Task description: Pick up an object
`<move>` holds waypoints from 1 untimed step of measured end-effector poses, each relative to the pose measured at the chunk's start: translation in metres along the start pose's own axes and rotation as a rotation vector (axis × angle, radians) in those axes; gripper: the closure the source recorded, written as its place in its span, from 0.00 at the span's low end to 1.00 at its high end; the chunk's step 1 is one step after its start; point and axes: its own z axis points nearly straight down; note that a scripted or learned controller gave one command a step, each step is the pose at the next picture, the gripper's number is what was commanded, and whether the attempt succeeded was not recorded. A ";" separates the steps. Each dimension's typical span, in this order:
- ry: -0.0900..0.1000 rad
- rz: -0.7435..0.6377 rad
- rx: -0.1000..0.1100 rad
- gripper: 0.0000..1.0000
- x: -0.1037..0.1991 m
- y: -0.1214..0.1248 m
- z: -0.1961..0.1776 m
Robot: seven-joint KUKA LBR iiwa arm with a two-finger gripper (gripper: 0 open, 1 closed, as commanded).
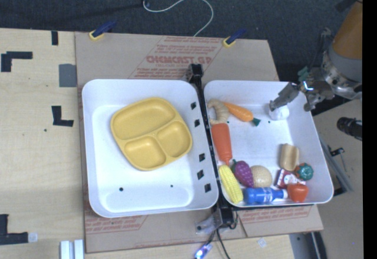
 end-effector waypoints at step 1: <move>0.005 0.002 0.012 0.00 0.037 -0.077 0.055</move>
